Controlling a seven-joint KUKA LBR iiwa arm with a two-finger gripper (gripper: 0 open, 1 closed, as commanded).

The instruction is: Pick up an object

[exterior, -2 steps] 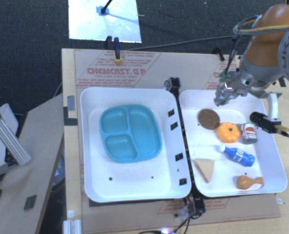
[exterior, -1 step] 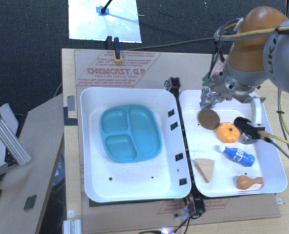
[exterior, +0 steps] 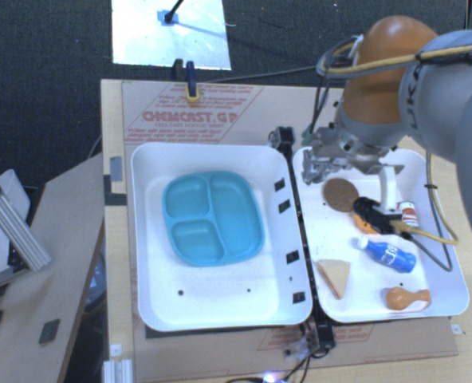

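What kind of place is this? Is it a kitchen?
Probably a robot testing lab, not a kitchen. A grey robot arm reaches over two white bins on a bench. The left bin holds a blue plate, the right bin small things like a bottle and a bread slice.

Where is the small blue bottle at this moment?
In the camera view, the blue bottle lies in the right-hand bin, to the right of the triangular bread slice and just behind the brown drumstick.
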